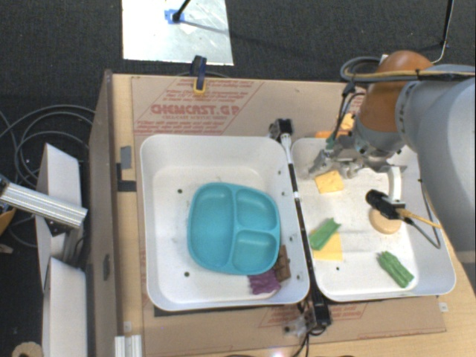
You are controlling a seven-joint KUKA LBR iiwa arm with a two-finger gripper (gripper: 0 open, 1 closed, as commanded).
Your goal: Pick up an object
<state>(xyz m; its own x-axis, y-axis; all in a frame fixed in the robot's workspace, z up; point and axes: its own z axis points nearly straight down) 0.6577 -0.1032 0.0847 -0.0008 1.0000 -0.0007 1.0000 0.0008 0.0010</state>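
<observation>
The worktop was covered by a brown cardboard sheet printed with red lettering, and a blue and yellow clamp sat at its far edge. Around it lay dark carpet, with a pale shiny sheet on the floor beyond the worktop and loose black cables beside an aluminium rail to the left.

Two white bins stood side by side, touching along a seam held by black clips. The left bin held a teal divided plate, with a purple scrap and a brown piece against its near right edge.

The end effector hung over the far part of the right bin; whether it was open or closed could not be told. A yellow slab lay on the bin floor just beside it. Nearer the camera were a green strip resting against a yellow wedge, a tan disc and a green pod, well apart from each other.
</observation>
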